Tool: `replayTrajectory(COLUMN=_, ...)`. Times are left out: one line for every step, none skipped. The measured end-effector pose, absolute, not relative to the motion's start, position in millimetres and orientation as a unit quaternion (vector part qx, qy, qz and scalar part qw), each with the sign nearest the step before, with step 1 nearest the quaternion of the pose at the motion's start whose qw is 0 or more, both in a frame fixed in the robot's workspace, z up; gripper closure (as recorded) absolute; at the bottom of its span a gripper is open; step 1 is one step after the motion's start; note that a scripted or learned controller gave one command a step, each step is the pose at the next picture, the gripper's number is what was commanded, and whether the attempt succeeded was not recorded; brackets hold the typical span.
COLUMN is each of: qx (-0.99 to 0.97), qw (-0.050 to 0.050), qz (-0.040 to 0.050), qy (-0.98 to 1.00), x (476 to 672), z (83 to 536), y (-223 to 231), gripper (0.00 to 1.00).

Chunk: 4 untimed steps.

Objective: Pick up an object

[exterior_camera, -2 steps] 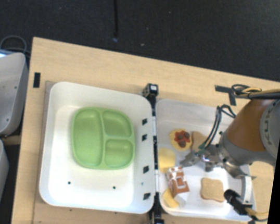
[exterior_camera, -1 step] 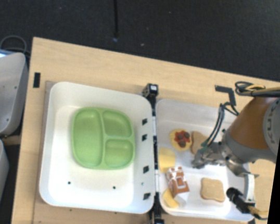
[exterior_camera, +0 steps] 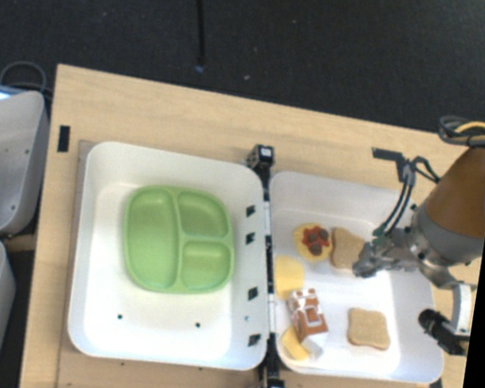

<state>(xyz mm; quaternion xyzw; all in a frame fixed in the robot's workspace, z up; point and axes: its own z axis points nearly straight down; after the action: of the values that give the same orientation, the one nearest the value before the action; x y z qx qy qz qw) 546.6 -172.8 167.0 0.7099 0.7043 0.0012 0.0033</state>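
Gripper [exterior_camera: 366, 265] low in right bin [exterior_camera: 409, 352]; jaws' state cannot be told.
Right bin: two bread slices [exterior_camera: 369, 328], one near gripper; one pizza piece [exterior_camera: 314, 239]. Left bin [exterior_camera: 89, 301]: one green divided plate [exterior_camera: 180, 240].

Two white bins sit side by side: the left bin [exterior_camera: 81, 318] and the right bin [exterior_camera: 397, 368]. One green divided plate [exterior_camera: 180, 241] lies in the left bin. The right bin holds two bread slices [exterior_camera: 369, 329] and four other food pieces [exterior_camera: 307, 316].
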Motion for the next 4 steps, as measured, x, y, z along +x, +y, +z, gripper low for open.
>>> replayTrajectory(qx=0.706, qw=0.003, qz=0.0013, qy=0.708, x=544.4, z=211.6, y=-172.0, gripper=1.00)
replayTrajectory(qx=0.706, qw=0.003, qz=0.0013, qy=0.708, x=545.9, z=249.0, y=-173.6, gripper=1.00)
replayTrajectory(qx=0.705, qw=0.001, qz=0.0011, qy=0.709, x=547.9, z=253.7, y=-118.5, gripper=1.00)
replayTrajectory(qx=0.705, qw=0.000, qz=0.0008, qy=0.710, x=545.8, z=250.7, y=-58.3, gripper=1.00)
